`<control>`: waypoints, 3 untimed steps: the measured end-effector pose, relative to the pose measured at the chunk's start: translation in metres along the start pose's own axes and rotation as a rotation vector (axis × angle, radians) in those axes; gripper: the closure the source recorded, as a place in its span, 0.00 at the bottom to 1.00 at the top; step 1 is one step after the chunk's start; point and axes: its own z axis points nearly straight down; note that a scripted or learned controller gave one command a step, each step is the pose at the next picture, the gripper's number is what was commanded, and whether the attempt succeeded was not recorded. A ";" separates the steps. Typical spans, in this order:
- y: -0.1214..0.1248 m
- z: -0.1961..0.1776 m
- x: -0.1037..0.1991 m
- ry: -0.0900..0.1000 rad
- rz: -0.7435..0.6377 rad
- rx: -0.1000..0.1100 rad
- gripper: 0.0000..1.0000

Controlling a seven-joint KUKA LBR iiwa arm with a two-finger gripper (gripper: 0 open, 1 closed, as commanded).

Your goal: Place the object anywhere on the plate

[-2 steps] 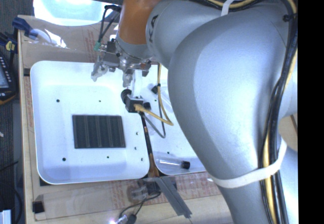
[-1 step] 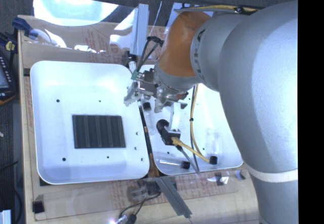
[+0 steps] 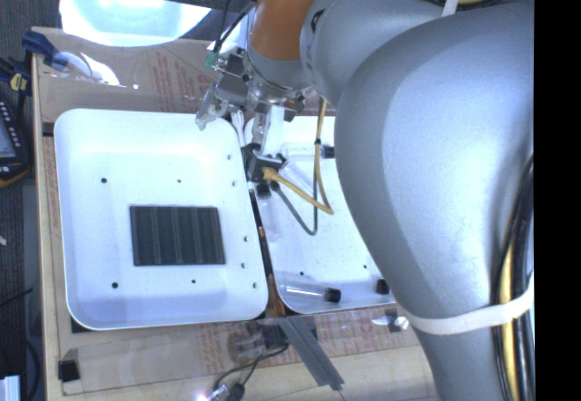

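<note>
Camera view: dark ribbed plate (image 3: 177,235) lay flat at centre of the left bin (image 3: 73,172), long axis running left-right in frame, ribs top-to-bottom, bare white floor on all sides, well clear of the rims. Gripper (image 3: 257,129) sat upper centre, over the seam btwn left bin and right bin (image 3: 309,254); couldn't tell if wide or narrow, nor if holding anything. Arm (image 3: 436,136) covered most of the right bin. Couldn't tell where the object was. Two small black bits (image 3: 332,296) lay near the right bin's lower rim.
</note>
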 end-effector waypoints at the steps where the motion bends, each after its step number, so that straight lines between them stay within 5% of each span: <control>1: -0.010 -0.024 0.065 0.001 0.256 -0.002 1.00; 2: -0.007 -0.039 -0.005 0.000 -0.041 0.003 1.00; 3: -0.023 0.034 0.097 -0.003 0.130 0.003 1.00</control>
